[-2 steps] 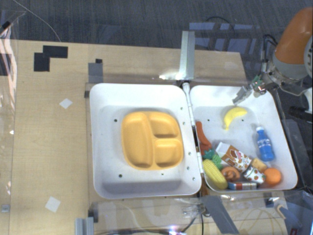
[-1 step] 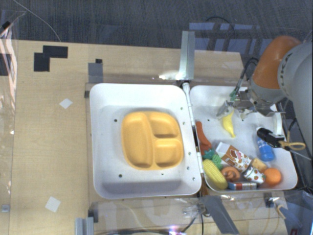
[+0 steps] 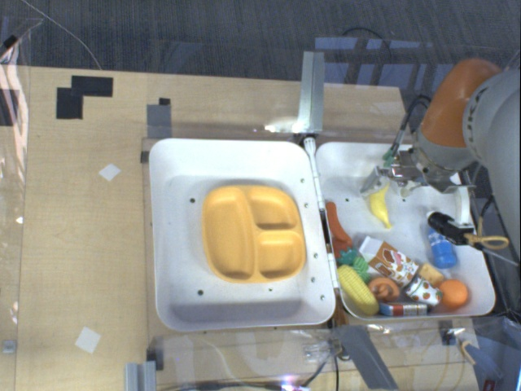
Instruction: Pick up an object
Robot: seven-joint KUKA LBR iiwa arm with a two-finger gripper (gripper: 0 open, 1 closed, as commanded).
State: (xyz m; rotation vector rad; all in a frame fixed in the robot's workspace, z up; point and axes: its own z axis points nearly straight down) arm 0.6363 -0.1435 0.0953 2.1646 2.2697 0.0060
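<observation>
Pincer above banana, right bin; finger state unclear; labels unreadable.

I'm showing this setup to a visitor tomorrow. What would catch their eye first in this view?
Probably the big yellow divided tray, lying alone in the middle of the left bin. Next, the heap of colourful toy food crowding the right bin, with a corn cob and an orange along its near edge. Then the arm's orange band at upper right, its gripper just above a yellow banana.
</observation>
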